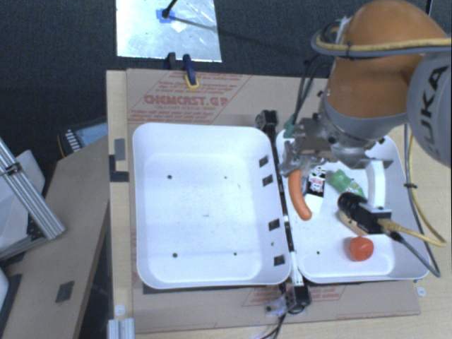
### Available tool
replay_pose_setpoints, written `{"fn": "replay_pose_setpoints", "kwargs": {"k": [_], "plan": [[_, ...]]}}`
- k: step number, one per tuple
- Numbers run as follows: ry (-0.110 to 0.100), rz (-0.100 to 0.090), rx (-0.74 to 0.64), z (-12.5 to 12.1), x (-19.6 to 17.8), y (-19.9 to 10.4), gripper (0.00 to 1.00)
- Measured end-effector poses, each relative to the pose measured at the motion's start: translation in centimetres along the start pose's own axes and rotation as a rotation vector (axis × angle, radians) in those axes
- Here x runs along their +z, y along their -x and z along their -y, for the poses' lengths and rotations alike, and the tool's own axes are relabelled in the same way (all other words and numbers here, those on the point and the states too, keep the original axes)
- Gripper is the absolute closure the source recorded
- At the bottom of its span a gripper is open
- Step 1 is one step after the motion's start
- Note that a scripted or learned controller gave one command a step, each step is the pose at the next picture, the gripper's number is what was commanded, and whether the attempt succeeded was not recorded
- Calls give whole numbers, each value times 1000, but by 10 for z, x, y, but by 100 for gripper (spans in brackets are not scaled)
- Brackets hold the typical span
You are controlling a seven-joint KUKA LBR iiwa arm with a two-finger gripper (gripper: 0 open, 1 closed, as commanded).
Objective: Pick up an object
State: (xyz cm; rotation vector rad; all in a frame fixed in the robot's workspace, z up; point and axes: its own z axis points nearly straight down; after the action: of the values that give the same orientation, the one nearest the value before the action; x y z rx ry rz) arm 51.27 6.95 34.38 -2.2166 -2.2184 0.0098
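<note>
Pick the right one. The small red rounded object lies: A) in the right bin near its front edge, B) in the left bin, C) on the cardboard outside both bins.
A: the small red rounded object sits on the floor of the right white bin, near the front rim.

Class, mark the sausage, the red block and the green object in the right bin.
sausage (pixel 299 197), camera view, middle of its length
red block (pixel 360 248), camera view, centre of its top
green object (pixel 345 183), camera view, middle of its visible part

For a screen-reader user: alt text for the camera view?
A grey-and-orange arm reaches into the right bin, its claw above an orange sausage, near a red piece and a green item.
</note>
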Motion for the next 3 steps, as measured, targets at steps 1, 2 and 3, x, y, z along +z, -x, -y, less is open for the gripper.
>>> {"fn": "replay_pose_setpoints", "kwargs": {"k": [1,2,3], "plan": [[6,1,3,0,53,34,100],[8,0,0,26,54,40,100],[17,-3,-10,23,-14,-16,100]]}}
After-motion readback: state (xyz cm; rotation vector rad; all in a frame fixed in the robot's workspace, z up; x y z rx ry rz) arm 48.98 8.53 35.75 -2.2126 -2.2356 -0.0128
